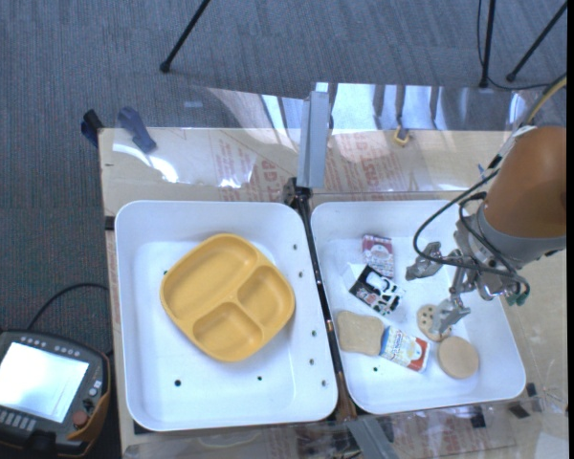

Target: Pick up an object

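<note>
Nearest the camera, at the lower left corner of the view, a teach pendant (40,387) with a lit screen rests beside the desk (206,165). On the desk sit two shallow white bins side by side. Left bin (139,390) carries one yellow divided tray (228,296), lying at a slant. Right bin (512,376) carries the smaller candidate objects, listed largest first:

1. Tan bread slice (360,332), at the bin's lower left
2. Round tan disc (457,358), at the lower right
3. Black-and-white packet (375,290), near the centre
4. Red-and-white wrapper (404,348), touching the bread slice's right edge
5. Red-and-white carton (378,252), toward the far wall
6. Small speckled cookie (429,320), just above and left of the disc

Arm position: the grey arm reaches in from the right, with the end effector (450,293) over the right half of the right bin. Its two fingers stand apart and nothing lies between them (one fingertip sits close over the cookie, whether in contact cannot be told).

Governing relation: the cookie lies just below and slightly left of the end effector in the view, making it the nearest target; the disc is next nearest, further toward the near wall. Both are round, so no long axis constrains wrist rotation. Judged step: descent onto the cookie, grasp not yet made
</note>
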Controlling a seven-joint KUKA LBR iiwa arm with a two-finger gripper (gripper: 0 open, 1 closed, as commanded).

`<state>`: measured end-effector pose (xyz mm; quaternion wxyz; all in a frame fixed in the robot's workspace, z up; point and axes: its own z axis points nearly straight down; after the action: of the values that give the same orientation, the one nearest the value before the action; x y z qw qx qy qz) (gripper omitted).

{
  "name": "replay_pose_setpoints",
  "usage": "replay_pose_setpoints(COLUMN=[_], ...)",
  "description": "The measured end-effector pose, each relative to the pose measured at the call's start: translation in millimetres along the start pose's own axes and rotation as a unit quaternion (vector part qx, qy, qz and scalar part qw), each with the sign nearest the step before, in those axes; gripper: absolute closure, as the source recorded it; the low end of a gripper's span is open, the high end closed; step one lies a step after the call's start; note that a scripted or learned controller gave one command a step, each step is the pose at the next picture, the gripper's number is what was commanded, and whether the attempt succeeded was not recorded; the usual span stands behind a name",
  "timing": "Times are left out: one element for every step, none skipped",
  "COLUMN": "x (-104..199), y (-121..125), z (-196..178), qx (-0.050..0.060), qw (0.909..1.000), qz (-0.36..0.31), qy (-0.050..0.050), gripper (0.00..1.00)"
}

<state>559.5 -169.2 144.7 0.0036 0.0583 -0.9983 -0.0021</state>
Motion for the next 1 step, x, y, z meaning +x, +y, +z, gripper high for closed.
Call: replay_pose_setpoints(x=[17.2], y=[40.3], z=[38.8], qx=[0.007], qw=[0.9998], qz=[0.013], qy=[-0.017], gripper=[0.0])
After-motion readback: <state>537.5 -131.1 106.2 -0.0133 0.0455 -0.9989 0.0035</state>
